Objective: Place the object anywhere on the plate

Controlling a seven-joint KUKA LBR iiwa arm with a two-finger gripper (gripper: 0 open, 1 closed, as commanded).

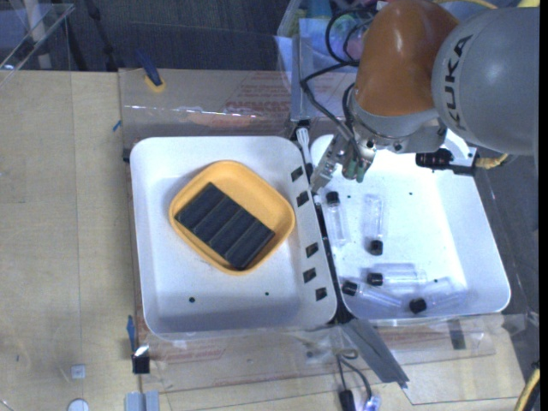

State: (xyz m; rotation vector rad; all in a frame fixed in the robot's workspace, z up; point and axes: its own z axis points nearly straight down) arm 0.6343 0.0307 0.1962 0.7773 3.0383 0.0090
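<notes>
On the wooden bench (51,229), white bins (163,306); jaws' state cannot be told.

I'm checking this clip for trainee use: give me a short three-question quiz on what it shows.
1. True or false: a dark ridged block lies on the yellow plate.
2. Which bin holds the clear tubes with black caps? A) left bin B) right bin C) both
3. Fill in: the gripper hangs over the ____ bin, near the divider between the bins.

Key: 1 true. 2 B. 3 right.
</notes>
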